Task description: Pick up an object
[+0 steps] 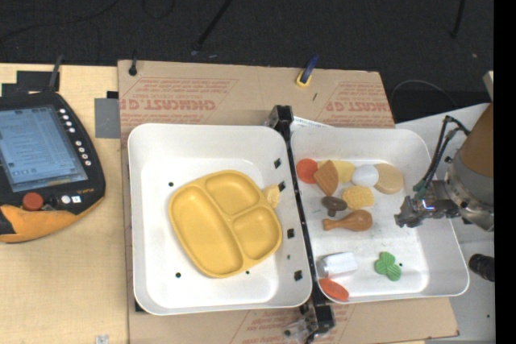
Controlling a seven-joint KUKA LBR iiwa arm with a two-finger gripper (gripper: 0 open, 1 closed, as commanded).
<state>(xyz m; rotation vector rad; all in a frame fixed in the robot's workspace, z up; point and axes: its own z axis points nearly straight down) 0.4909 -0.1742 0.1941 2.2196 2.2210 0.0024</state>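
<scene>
The gripper (413,213) hangs low over the right bin (435,274), apparently to pick from the toy food (348,197) clustered just left; whether it is open, I cannot tell.

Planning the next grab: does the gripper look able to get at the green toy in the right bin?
Probably yes. The gripper sits over the right bin, and the green toy lies apart from the other items, with bare floor around it.
</scene>
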